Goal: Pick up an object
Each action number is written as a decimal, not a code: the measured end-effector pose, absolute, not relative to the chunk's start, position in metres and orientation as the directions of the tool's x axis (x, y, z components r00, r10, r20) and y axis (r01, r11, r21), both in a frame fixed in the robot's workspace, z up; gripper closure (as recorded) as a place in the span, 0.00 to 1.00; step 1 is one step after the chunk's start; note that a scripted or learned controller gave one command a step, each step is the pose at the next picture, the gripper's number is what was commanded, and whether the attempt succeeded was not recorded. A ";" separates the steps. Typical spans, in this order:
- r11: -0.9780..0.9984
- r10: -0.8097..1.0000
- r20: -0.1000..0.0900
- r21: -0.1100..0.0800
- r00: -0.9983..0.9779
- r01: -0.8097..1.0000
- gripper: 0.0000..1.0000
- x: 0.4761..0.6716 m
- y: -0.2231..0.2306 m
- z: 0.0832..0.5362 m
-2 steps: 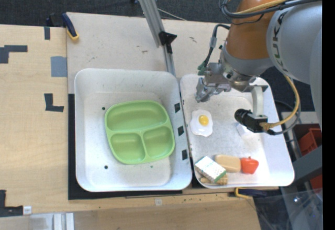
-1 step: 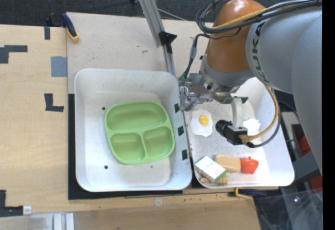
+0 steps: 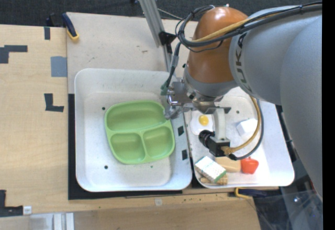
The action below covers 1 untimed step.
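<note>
Black capital letters run down the grey arm (image 3: 272,61) at about three o'clock; "UK" can be read, the remaining letters cut off. Nothing else is legible.

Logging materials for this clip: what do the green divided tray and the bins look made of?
Green tray: likely moulded plastic, matte with a soft sheen, one uniform colour, rounded compartment ridges. Left bin and right bin: probably thin white plastic, smooth with rounded rims; the left is lightly speckled.

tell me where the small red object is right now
The small red object lies in the right bin, near its front right corner in the camera view, just right of a tan block.
</note>
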<state>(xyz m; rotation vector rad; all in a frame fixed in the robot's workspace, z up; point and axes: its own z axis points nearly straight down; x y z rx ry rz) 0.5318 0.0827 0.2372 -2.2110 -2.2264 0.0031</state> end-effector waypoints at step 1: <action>0.002 1.000 0.000 -0.003 -0.002 1.000 0.00 0.533 0.079 0.237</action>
